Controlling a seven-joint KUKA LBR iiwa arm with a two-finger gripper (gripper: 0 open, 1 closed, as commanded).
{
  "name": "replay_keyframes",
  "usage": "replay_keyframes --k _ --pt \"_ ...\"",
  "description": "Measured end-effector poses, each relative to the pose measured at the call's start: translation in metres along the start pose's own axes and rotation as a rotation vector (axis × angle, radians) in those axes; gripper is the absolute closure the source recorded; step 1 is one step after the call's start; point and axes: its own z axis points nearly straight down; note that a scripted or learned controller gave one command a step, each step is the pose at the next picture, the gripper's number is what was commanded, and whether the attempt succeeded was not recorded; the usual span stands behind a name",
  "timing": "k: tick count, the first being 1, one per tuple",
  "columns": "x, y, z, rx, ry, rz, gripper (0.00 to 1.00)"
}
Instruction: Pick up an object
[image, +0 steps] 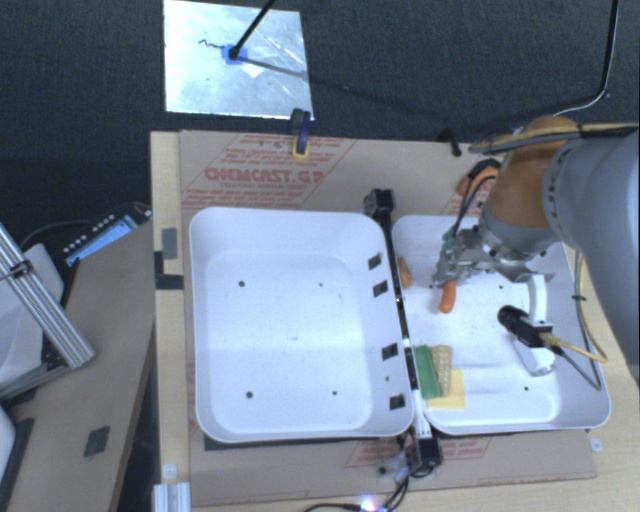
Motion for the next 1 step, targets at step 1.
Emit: replay_keyframes --k 1 --pt "0.0673 0.0452 -0.0955 -0.011 0.001 -0.009 1.0"
